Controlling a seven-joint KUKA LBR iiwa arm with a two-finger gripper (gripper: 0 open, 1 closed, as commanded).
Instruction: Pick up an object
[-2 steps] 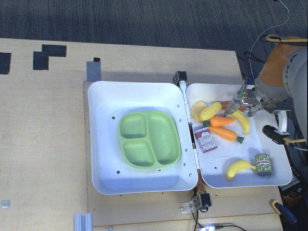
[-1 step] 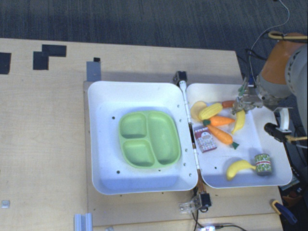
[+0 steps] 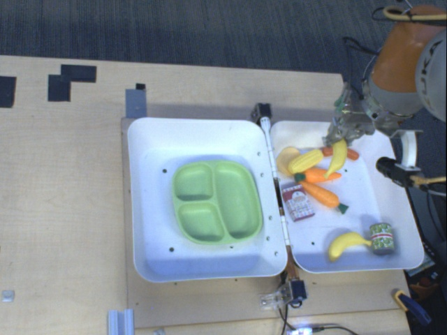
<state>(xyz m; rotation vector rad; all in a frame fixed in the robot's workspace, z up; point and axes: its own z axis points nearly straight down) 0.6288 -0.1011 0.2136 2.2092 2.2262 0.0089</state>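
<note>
Banana [image 3: 338, 156], yellow, sits at the back of the right bin [image 3: 398, 208], right under the gripper [image 3: 343, 135], which hangs over that bin's far edge; its jaws I can't make out as wide or narrow against the clutter. Biggest first: two white bins side by side, the left bin [image 3: 150, 208] carrying one green divided plate [image 3: 216, 201] with three compartments. Over on the right it's crowded: two bananas, the second banana [image 3: 347, 244] lying near the front beside one small can [image 3: 381, 237]. Two carrots [image 3: 325, 195] lie crossed just in front of the gripper, one corn cob [image 3: 305, 162] touches the back banana, and one red carton [image 3: 299, 204] rests by the divider.
</note>
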